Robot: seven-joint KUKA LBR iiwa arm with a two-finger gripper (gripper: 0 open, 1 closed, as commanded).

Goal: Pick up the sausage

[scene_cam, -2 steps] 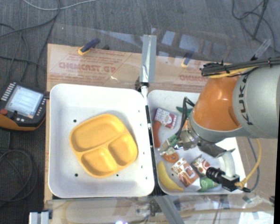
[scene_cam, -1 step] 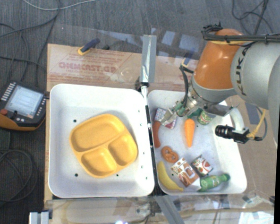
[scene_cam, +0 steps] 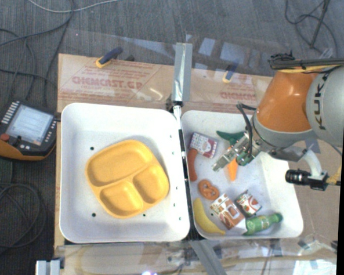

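Sausage lies lengthwise against the right bin's left wall, left of the pincer; its grip state I cannot tell.

Gripper over right bin beside carrot; sausage by left wall; yellow tray in left bin.

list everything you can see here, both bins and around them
tray: 1, yellow, three compartments, left bin
sausage: 1, red-brown, right bin's left wall
carton: 1, dark red and white, right bin top left
carrot: 1, orange, right bin centre
pretzel: 1, orange-brown, below sausage
banana: 1, yellow, right bin bottom
snack packs: 2, red and white, beside banana
bottle: 1, green, bottom right corner
pendant: 1, orange, left of the bins
gripper: 1, over carrot
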